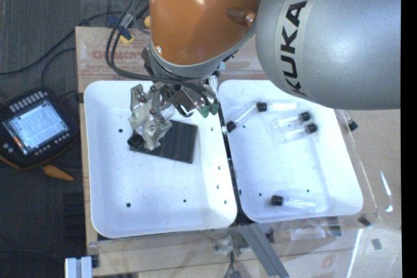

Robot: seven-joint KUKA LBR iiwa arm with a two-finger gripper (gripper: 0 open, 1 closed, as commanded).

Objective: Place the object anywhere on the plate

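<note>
Gripper (151, 130) over flat dark rectangular plate (177, 142) in left white bin (111, 205) | finger state: cannot tell | you want a low, centred release.

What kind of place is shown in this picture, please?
Probably a robotics lab: a KUKA arm works over two white bins, a teach pendant lies beside the bench, and loose cables run across the floor.

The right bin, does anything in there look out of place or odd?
Nothing damaged. The clear vials with black caps lie scattered at different angles in the right bin, one near the front wall.
</note>
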